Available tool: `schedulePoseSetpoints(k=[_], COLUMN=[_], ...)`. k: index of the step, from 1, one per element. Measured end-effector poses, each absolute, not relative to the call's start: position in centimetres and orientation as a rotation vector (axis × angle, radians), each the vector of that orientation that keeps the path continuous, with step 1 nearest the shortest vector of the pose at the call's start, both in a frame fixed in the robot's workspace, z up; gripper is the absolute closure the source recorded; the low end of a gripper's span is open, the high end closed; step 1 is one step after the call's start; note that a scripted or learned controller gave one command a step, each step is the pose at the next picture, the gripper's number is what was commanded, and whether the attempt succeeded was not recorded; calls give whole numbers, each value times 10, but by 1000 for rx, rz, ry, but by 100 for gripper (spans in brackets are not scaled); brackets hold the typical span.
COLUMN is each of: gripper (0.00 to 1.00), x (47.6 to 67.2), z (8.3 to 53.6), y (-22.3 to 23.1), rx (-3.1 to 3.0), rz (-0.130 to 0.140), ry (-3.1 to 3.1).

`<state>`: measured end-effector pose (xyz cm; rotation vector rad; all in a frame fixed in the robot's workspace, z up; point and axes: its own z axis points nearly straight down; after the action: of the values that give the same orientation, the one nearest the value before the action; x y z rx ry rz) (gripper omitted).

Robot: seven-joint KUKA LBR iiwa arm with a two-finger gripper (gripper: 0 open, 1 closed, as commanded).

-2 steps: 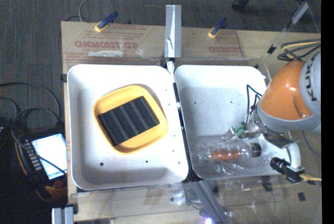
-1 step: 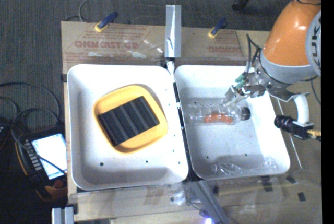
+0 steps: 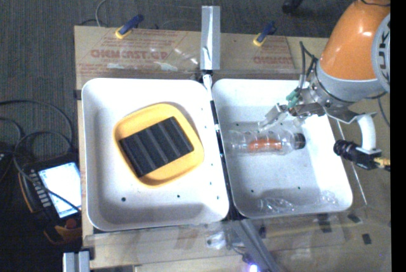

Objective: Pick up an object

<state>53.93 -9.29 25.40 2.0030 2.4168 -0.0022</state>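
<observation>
Claw [image 3: 282, 113] low in right bin [image 3: 317, 191], just above clear bottle [image 3: 265, 143] lying on side; open or closed, cannot tell. Yellow tray [image 3: 158, 144] in left bin [image 3: 101, 99].

Two bins sit side by side on the desk [image 3: 89, 42] at mid-frame. The left bin [image 3: 101, 188] holds a tray-like object [image 3: 158, 142] at its centre. The right bin [image 3: 330, 191] holds a bottle [image 3: 263, 142] lying on its side near the middle, with the claw [image 3: 285, 111] just above it toward the frame's upper right. Two clamps [image 3: 129, 26] [image 3: 264, 33] sit at the desk's upper edge.
</observation>
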Motion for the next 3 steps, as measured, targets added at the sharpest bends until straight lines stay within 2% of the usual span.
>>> schedulePoseSetpoints(k=[1,2,3], gripper=[0,0,0], x=[558,569,531], z=[162,136,92], y=[-116,-111,-145], rx=[2045,2040,1749], rz=[1,0,14], ry=[2376,2389,2593])
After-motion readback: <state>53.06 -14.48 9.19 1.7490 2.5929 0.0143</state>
